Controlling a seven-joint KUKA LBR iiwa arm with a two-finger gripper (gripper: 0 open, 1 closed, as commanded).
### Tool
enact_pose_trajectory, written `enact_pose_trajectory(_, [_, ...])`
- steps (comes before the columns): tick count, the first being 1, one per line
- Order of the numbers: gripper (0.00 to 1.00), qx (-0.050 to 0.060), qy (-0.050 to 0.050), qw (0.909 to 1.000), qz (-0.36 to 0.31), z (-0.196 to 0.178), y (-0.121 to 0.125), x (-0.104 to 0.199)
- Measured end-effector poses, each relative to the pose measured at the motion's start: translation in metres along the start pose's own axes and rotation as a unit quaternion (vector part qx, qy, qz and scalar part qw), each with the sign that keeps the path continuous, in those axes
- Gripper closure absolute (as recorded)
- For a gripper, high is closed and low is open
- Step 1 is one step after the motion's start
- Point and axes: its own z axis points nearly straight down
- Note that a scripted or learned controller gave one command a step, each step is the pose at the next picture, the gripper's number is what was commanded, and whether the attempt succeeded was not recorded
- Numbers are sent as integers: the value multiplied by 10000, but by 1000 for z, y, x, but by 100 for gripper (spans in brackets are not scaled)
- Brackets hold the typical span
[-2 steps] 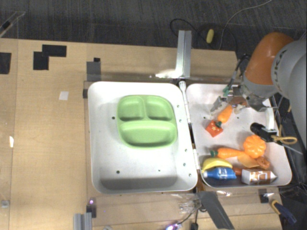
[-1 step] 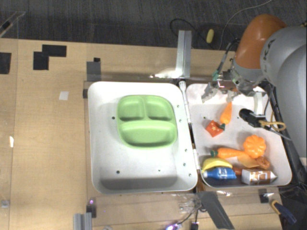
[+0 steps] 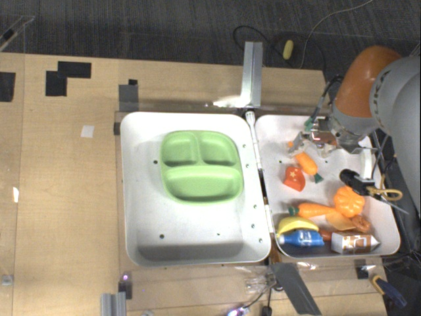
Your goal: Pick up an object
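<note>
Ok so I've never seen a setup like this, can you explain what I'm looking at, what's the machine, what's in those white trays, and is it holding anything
This is one picture from a camera fixed above a workbench, looking down at a slant. The grey machine with the orange band, coming in from the right, is a robot arm. At its tip is a two-finger gripper, hovering over the right bin. Whether it holds anything cannot be told from here.

The left bin holds a green divided plate. The right bin holds toy food and small items: a small carrot just below the gripper, a red piece, a larger carrot, an orange pepper, a banana, a blue can and a small bottle.
</note>
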Motion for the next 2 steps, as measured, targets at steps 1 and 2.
enact_pose_trajectory(1, [100,-32,22,10000,-24,-13,4,2])
enact_pose_trajectory(2, [100,15,9,9991,421,-98,16,64])
